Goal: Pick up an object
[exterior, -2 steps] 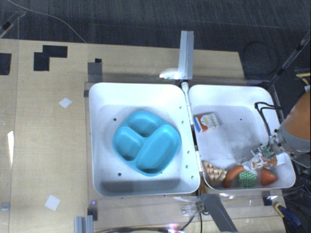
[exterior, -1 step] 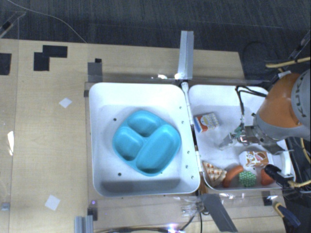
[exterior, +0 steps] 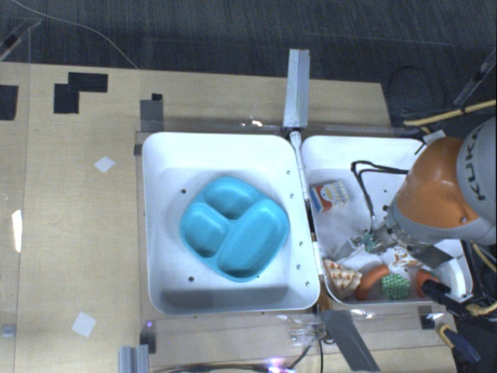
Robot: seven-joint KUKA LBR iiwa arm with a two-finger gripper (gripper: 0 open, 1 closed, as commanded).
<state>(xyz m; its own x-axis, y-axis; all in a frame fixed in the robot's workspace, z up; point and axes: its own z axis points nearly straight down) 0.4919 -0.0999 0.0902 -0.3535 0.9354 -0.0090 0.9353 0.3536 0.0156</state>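
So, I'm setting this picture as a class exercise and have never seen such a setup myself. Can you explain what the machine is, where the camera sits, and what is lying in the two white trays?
The picture comes from one fixed camera above a wooden bench, looking down at a slant. The machine is a grey robot arm with an orange band, reaching in from the right.

Two shallow white bins sit side by side. The left white bin holds a light blue plastic plate with three compartments. The right white bin holds small items: a small white and red packet, a green bumpy ball, an orange sausage-shaped toy and a few others too cluttered to name.

The arm's gripper hangs low over that clutter. Whether it holds anything cannot be made out.
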